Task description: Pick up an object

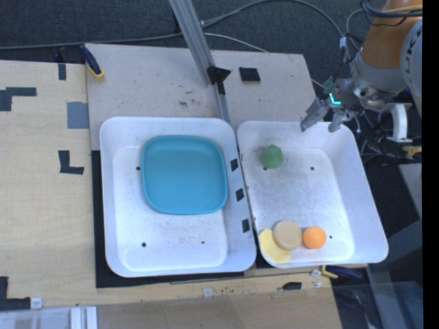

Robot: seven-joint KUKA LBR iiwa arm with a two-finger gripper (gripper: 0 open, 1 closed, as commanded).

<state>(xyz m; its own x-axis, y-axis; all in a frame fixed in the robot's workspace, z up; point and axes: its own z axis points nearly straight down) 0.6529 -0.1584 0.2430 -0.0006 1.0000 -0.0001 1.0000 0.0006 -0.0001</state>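
Nearest the camera, along the front wall of the right bin (363, 204), three small things sit together: a flat yellow piece (269, 250) in the corner, a tan round disc (287, 235) lying partly on it, and a smooth orange ball (314, 238) just beside the disc. Any of them could serve as the object to pick. Further back in that bin a green ball (271, 156), slightly lumpy and matte, rests alone near the left wall. The left bin (120, 204) carries a glossy blue square plate (184, 174) with rounded corners; both bins are hard white plastic, scuffed and speckled, on the pale wooden counter (41, 184).

At the far right corner the gripper (324, 119) hangs above the bin's rim, its two fingers spread apart with nothing between them. The step looks like the approach: no grasp yet. Next it likely needs to travel inward, centre over one object and descend; the green ball is nearest, though round shapes may roll off.
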